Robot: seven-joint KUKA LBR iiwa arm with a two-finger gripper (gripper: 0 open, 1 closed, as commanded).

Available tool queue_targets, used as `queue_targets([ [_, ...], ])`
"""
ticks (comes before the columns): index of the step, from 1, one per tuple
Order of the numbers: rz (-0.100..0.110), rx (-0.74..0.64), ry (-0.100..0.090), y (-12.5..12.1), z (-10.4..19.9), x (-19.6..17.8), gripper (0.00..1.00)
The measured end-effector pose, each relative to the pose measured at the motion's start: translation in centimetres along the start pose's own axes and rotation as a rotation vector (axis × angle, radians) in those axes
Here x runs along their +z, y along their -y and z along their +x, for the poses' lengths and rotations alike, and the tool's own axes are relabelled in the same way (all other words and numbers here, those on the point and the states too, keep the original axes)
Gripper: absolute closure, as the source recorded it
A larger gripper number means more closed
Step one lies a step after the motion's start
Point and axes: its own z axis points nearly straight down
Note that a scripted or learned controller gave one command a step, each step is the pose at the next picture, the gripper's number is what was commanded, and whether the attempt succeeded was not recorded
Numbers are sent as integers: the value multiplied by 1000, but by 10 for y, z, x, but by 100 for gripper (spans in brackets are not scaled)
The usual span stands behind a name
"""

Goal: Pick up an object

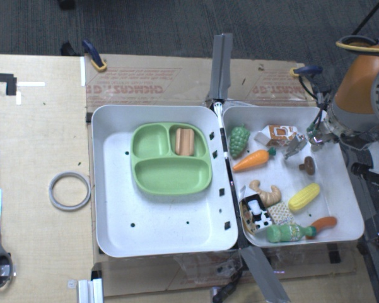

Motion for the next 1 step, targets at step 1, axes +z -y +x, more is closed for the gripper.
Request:
queue_targets([
  [1,-4,-103,2,-50,36,-34,0],
])
